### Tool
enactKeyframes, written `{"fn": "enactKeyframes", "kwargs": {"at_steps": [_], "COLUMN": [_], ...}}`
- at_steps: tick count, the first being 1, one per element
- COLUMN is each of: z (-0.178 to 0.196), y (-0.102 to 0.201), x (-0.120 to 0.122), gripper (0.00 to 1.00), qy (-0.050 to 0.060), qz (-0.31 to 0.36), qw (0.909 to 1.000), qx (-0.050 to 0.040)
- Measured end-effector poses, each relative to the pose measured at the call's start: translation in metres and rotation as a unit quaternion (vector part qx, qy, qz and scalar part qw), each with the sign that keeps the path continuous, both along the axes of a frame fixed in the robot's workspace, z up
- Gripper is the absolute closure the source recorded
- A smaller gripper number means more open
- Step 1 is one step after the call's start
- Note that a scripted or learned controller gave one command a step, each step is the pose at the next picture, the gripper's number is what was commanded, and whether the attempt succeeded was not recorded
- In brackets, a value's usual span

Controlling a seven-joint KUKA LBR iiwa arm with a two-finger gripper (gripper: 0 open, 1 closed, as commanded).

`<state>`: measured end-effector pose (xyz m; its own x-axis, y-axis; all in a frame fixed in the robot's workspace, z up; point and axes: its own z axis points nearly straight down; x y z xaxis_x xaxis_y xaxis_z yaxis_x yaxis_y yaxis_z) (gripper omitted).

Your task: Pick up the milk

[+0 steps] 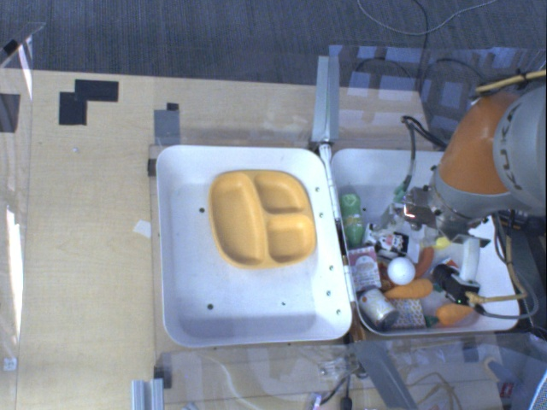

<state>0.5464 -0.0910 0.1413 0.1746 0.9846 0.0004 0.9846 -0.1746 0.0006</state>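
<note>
In the cluttered right bin (504, 319), the gripper (408, 220) (jaw state impossible to tell) hovers; packed neighbours like the white ball (401, 271) risk a mistaken grab.

a divided tray (261, 217) lies in the left bin (184, 314); the right bin (363, 162) holds cluttered items.

You've got two white bins (171, 254), one yellow tray (261, 218), two carrots (410, 289), one white ball (401, 271), one green bottle (350, 210).
</note>
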Motion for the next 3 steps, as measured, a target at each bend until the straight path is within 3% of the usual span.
{"fn": "enactKeyframes", "kwargs": {"at_steps": [1,2,3], "z": [-0.028,-0.011,-0.012], "y": [-0.006,-0.014,-0.014], "x": [-0.002,0.002,0.001], "gripper": [0.0,1.0,0.0], "qy": [-0.018,-0.026,-0.025], "qz": [-0.002,-0.005,-0.006], "qw": [0.9998,0.9996,0.9996], "qx": [0.0007,-0.0073,-0.0071]}}
